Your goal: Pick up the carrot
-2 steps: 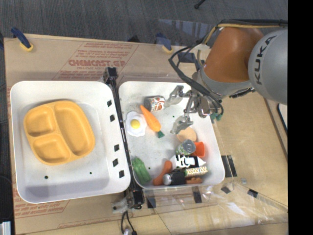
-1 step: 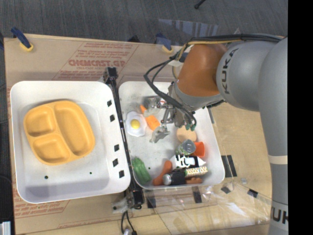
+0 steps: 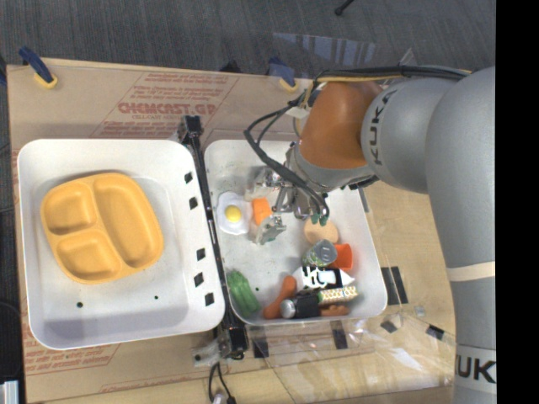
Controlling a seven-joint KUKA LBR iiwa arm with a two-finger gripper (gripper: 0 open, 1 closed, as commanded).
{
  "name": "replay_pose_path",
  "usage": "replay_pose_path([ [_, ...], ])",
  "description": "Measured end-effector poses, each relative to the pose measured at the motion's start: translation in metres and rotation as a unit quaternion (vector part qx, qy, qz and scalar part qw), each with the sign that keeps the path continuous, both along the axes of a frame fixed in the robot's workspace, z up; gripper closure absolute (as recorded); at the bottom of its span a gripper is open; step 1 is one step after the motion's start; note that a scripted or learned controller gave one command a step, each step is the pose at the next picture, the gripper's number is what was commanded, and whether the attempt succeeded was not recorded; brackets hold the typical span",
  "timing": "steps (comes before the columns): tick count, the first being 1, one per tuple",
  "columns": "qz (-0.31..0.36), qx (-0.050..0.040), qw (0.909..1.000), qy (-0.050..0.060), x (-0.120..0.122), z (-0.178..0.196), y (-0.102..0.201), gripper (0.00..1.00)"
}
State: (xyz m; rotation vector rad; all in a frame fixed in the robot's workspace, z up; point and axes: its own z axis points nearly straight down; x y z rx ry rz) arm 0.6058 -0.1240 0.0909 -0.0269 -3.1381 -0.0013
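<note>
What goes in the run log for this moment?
gripper over right bin | orange piece at fingers | carrot lying unheld near front wall

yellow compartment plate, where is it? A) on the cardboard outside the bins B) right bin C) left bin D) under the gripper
C: the yellow three-compartment plastic plate lies flat in the left shallow white bin, apart from the toy food clustered in the right white bin.

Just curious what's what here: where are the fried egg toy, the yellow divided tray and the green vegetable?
White-and-yellow fried egg toy (image 3: pixel 233 215), camera view, yolk.
Yellow divided plastic tray (image 3: pixel 101 225), camera view, central ridge.
Green vegetable toy (image 3: pixel 242 291), camera view, middle.
</note>
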Motion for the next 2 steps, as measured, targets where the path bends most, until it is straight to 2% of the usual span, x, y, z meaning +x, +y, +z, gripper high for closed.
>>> replay_pose_path([
  [1, 0.004, -0.0006, 1.0000, -0.003, 0.003, 0.013, 0.002, 1.00],
  [2, -0.132, 0.0007, 0.9912, -0.006, -0.037, 0.105, 0.084, 1.00],
])
